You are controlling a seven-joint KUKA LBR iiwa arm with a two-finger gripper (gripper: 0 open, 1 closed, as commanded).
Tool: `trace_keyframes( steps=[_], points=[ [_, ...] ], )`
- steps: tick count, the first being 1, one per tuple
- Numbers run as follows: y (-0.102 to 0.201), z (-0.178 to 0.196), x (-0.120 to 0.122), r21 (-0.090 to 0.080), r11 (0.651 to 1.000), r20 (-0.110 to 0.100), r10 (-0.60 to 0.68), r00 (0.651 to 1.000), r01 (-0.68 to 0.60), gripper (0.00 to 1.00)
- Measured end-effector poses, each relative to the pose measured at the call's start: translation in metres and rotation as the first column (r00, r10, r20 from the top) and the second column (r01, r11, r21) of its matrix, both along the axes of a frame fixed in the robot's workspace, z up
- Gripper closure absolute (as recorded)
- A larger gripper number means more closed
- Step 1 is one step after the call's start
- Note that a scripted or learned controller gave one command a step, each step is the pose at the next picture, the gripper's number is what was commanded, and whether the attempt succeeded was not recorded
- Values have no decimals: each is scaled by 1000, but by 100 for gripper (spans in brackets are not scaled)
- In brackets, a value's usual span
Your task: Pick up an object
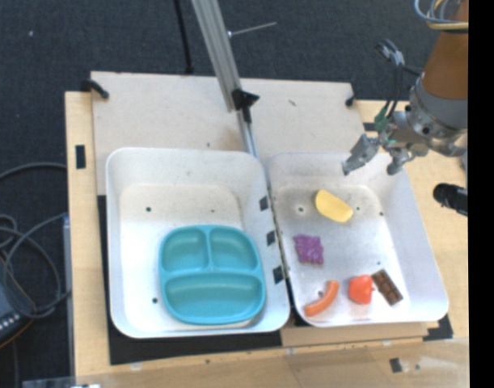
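On a wooden bench (85, 241) with two white bins, the gripper (378, 158) hangs open and empty over the right bin's (416, 241) far edge, the yellow object (334, 206) near that edge yet unpicked.

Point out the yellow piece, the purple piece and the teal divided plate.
yellow piece (334, 207): camera view, middle of its top face.
purple piece (309, 250): camera view, centre of its bumpy surface.
teal divided plate (211, 313): camera view, bare floor of its large front compartment.
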State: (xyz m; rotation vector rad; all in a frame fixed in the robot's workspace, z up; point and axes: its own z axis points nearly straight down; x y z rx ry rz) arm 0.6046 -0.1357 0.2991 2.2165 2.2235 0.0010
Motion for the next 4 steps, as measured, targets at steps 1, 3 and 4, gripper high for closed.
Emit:
trace_keyframes(
  steps=[1,3,4],
  points=[
    [0,0,0,0,1000,0,-1,1000,1,0],
    [-5,-96,-14,0,1000,-5,-4,1000,4,0],
    [-3,-159,-15,0,1000,-7,-5,1000,5,0]
  ],
)
